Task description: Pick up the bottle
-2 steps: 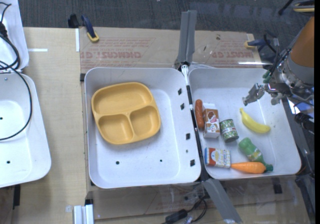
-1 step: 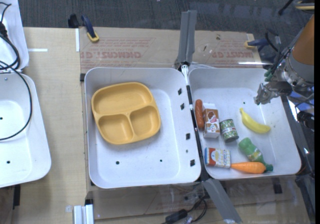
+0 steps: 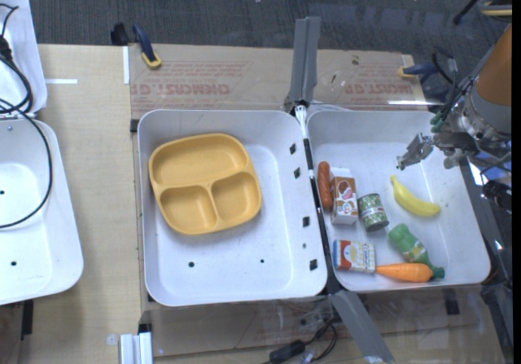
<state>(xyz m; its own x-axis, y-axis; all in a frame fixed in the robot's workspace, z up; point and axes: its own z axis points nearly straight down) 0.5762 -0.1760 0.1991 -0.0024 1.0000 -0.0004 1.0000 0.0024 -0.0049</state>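
We see the gripper (image 3: 425,152) poised over the upper part of the right bin (image 3: 480,273), its two thin fingers spread apart, one reaching left toward the bin's middle and the other (image 3: 450,161) angled down to the right, with nothing between them. The arm (image 3: 492,89) enters from the right edge, its orange band just above a cluster of grey wrist hardware and cables, the wrist tilted so the fingers point leftward and down.

Just below the gripper lies a yellow banana (image 3: 414,198), apart from the fingers. The green bottle (image 3: 409,243) lies on its side lower in the same bin, near the bottom right, just above an orange carrot (image 3: 404,272). To its left we see a small green can (image 3: 374,212), a red-and-white carton (image 3: 345,200), a sausage (image 3: 325,184) along the bin's left wall, and another small carton (image 3: 355,256) beside the carrot's tip.

The left bin (image 3: 228,281) bears a yellow divided plate (image 3: 204,182).
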